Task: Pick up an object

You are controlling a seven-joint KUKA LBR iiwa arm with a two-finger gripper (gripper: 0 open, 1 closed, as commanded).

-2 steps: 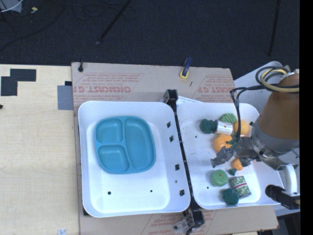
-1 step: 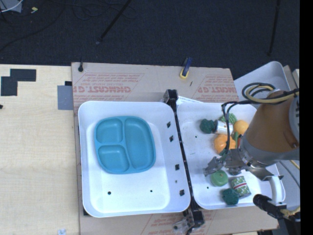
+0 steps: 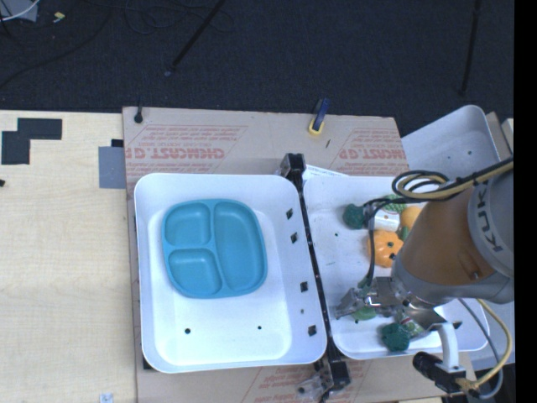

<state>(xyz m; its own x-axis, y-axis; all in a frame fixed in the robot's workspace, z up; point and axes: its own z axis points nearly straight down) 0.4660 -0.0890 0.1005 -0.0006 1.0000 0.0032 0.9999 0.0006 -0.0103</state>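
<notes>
Item: gripper (image 3: 362,302), lower right of frame, low in right bin (image 3: 336,225); finger state I cannot tell. Candidate: green object (image 3: 394,336), just right. I'd centre squarely over it before closing.

Two bins sit side by side on the bench: the left bin (image 3: 151,309) holds a three-compartment plate (image 3: 214,248) nearer its far edge, while the right bin (image 3: 331,225) (partly under the arm (image 3: 453,242)) holds several small objects, one (image 3: 356,217) near its far edge and another (image 3: 394,336) at its near edge.
</notes>
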